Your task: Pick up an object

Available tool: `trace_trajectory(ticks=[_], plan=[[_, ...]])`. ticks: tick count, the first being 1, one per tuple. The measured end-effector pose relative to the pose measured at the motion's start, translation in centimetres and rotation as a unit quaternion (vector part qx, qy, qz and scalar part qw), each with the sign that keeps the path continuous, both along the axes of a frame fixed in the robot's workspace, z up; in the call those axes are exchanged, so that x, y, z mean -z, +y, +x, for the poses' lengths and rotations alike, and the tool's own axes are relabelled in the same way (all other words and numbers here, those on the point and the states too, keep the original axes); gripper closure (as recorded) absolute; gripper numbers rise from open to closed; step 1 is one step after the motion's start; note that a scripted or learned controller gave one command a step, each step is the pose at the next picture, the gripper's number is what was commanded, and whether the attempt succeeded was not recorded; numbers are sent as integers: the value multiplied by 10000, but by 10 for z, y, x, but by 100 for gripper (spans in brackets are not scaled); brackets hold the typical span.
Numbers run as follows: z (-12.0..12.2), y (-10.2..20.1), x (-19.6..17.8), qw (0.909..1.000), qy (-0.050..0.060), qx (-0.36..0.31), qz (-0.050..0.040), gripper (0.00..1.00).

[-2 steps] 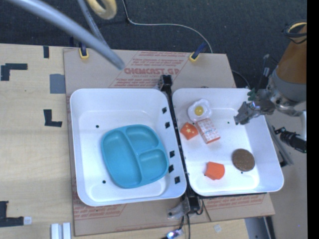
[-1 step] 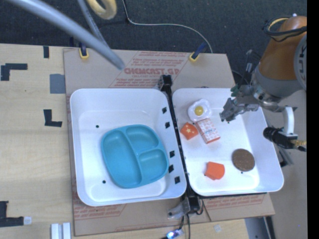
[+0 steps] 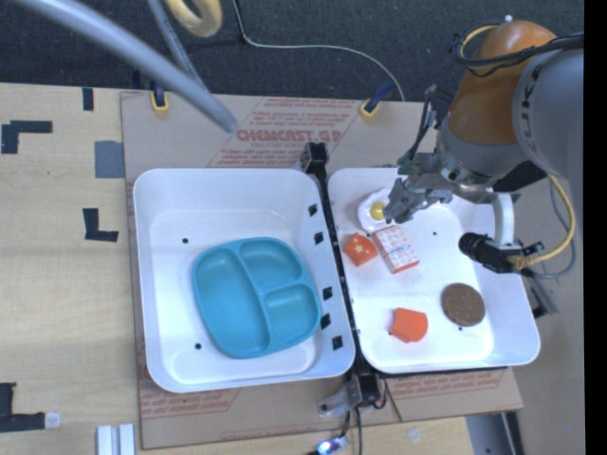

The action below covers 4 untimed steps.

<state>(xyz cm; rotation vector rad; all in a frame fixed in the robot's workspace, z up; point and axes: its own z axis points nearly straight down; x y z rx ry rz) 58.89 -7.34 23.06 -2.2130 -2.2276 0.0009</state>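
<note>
My gripper (image 3: 396, 207) hangs low over the back left of the right bin (image 3: 503, 349), right above a white and yellow fried-egg toy (image 3: 373, 210) that it partly hides. Just in front of it lie a small red and white box (image 3: 396, 249) and a red tomato-like piece (image 3: 358, 249). Nearer the bin's front sit an orange block (image 3: 409, 324) and a brown round disc (image 3: 463, 304). Nothing shows between the fingers.
The left bin (image 3: 161, 207) holds a blue divided plate (image 3: 256, 295). A black divider (image 3: 327, 254) runs between the bins. A black cable fitting (image 3: 486, 249) juts out over the right bin's right side. A grey pole (image 3: 114, 36) crosses the upper left.
</note>
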Motion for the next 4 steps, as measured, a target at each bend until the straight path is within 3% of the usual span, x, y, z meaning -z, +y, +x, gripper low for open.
trace_trajectory(ticks=[2, 3, 4], plan=[[20, 99, -12, 10000, -4, -3, 4, 100], [29, 158, 3, 10000, 4, -3, -1, 100], [29, 155, 2, 10000, 3, 17, -5, 0]])
